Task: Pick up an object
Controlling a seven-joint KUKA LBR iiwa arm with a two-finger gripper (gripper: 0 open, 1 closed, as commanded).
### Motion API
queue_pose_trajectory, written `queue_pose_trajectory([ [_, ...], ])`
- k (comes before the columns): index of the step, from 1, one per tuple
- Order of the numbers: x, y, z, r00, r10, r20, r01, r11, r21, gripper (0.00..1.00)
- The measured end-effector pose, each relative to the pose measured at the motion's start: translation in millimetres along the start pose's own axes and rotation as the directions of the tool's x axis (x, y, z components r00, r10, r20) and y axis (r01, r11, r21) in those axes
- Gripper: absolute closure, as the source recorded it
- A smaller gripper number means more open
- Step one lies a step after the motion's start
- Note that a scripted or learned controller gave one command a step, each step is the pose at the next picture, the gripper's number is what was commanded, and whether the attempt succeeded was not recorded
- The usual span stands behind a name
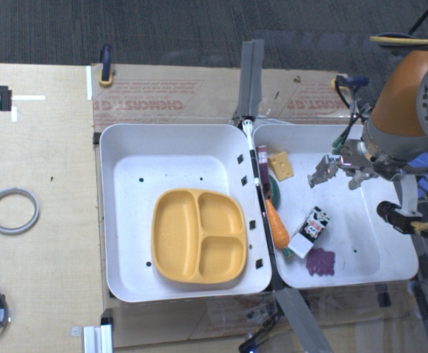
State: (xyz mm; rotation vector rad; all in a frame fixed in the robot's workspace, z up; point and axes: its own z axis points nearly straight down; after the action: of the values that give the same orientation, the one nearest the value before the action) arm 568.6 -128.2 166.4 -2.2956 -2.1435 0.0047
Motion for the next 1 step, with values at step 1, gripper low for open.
queue_pose_trajectory([
  [1, -62.0, -49.0, 73.1, 0.994, -0.107, 0.000, 0.107, 0.994, -0.003, 0.00],
])
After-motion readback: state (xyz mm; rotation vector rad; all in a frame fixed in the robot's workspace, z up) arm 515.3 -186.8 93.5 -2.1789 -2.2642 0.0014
